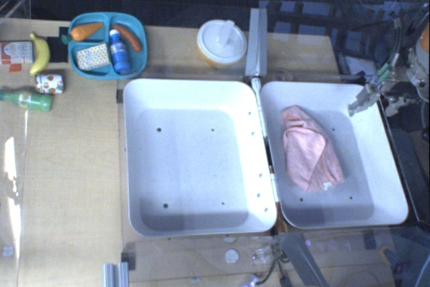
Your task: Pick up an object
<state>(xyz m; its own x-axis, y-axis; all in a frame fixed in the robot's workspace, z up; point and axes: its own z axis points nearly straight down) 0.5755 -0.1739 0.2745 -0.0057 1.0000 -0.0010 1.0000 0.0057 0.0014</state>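
A crumpled pink cloth (308, 148) lies in the right bin (376, 198), a little left of that bin's middle. My gripper (363, 100) hovers over the bin's far right corner, up and to the right of the cloth and apart from it. Nothing is seen held in it. The grey arm comes in from the right edge behind it.
The left bin (195, 158) sits beside the right one. Behind the bins are a white lidded tub (222, 42) and a blue divided plate (107, 45) of toy food. At far left lie a banana (39, 53), a small can (49, 83) and a green bottle (27, 100).
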